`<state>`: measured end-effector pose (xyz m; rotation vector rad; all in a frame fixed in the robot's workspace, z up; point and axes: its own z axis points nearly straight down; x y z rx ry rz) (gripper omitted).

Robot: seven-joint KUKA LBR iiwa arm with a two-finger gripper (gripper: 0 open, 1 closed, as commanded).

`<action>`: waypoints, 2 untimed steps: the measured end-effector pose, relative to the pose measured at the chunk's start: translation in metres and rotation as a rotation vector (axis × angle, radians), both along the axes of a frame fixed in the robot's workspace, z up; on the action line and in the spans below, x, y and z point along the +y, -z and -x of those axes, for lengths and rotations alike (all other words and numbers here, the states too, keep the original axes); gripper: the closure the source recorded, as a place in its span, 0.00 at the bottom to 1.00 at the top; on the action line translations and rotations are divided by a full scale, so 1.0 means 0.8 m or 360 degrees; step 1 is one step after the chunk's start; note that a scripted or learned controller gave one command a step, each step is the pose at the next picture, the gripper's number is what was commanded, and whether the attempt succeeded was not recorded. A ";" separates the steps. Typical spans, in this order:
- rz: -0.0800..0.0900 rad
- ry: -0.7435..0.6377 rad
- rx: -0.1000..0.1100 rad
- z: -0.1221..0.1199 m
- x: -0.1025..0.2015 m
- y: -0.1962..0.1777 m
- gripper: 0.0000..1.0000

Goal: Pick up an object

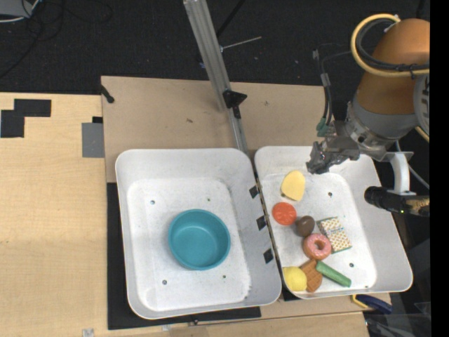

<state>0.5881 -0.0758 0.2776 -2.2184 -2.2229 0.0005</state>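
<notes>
The worktop (56, 188) is pale wood-grain board with a plain brown panel behind the bins. On it sit two shallow white bins with rounded corners and a matte, speckled floor. The left bin (140, 181) holds one thing — a round teal bowl (199, 239), smooth plastic by the look of it, sitting near the bin's middle.

The arm (393, 76) comes in from the right, its orange band rounded and glossy above grey metal. A slim ribbed metal post (210, 48) slants up from between the bins.

The jaws (320, 161) hang dark and small over the far edge of the right bin (379, 251), near a pale yellow wedge; whether they are spread or pressed together I cannot tell, and nothing shows between them.

The right bin's toys lie in a loose line: the yellow wedge (294, 185), a round red ball-like piece (284, 213), a brown oval (304, 225), a checkered waffle-textured square (335, 234), a pink-iced doughnut (317, 246), a green stick (332, 274), and a yellow lemon shape (295, 279) touching a tan piece at the near edge. No writing can be read.
</notes>
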 end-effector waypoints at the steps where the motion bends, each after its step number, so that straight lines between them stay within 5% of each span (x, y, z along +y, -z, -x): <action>1: 0.0000 -0.0001 0.0001 0.028 0.054 0.010 1.00; 2: 0.0000 -0.0002 0.0001 0.053 0.113 0.019 1.00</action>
